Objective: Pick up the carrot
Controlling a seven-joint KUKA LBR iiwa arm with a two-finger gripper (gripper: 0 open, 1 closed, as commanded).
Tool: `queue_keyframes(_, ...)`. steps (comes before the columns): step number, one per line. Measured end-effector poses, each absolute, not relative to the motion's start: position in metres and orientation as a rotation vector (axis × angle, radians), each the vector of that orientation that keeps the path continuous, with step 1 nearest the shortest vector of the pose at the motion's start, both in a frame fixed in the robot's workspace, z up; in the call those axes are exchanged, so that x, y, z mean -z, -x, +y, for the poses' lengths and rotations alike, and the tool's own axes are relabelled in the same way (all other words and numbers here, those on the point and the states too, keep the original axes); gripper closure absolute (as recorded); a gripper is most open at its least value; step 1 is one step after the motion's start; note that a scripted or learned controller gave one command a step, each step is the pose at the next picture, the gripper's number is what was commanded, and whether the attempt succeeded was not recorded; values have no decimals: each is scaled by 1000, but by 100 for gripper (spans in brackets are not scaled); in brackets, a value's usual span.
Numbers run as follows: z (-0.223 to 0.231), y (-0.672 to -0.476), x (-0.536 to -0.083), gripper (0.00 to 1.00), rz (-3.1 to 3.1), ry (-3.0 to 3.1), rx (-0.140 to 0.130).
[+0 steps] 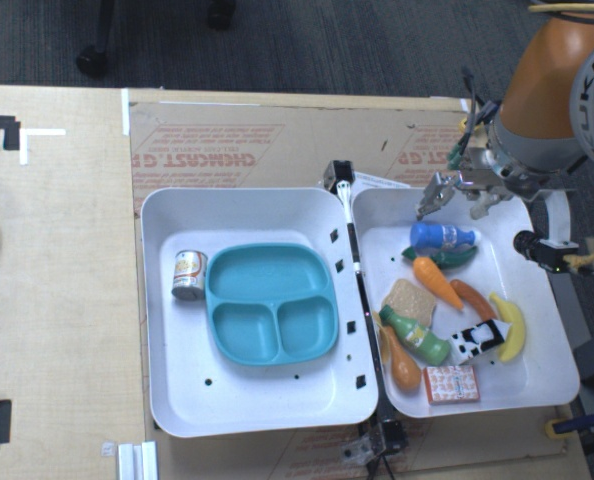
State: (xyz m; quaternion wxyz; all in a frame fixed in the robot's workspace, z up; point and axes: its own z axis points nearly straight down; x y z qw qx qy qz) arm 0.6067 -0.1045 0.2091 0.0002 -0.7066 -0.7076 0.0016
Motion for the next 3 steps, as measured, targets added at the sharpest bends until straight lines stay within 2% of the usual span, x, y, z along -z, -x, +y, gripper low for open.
queue_keyframes(1, -94, -550, -91, 0, -2052, 2377, -4)
queue_keyframes(2, -96, -551, -100, 100, -2044, 2385, -4)
queue_keyframes(3, -45, -481, -191, 100, -2109, 2324, -4)
